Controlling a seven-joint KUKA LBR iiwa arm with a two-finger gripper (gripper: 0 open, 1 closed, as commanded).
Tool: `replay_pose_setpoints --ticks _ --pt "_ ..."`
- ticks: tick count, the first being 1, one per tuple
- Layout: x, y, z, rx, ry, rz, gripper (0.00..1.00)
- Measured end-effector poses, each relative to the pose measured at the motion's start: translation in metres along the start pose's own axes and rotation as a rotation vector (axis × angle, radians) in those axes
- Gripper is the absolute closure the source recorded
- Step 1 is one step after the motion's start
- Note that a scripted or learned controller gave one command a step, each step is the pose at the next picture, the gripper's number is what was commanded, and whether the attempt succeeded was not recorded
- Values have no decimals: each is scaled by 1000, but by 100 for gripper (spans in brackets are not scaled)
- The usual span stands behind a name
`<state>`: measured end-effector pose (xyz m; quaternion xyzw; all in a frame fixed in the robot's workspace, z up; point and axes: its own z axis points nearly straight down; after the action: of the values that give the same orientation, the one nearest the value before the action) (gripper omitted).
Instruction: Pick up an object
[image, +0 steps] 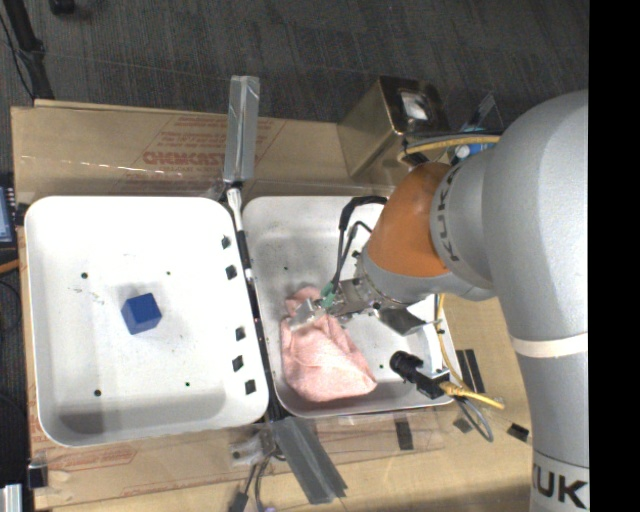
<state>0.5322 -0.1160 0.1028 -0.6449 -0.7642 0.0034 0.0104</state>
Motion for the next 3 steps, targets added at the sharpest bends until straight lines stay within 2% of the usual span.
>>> replay_pose_setpoints --ticks 1,2,3 --pt "6 -1 -79 -11 -10 -162 0" --pt "-3 20 14 -10 -10 -296 0" --pt "-2 20 7 -3 -4 -300 100"
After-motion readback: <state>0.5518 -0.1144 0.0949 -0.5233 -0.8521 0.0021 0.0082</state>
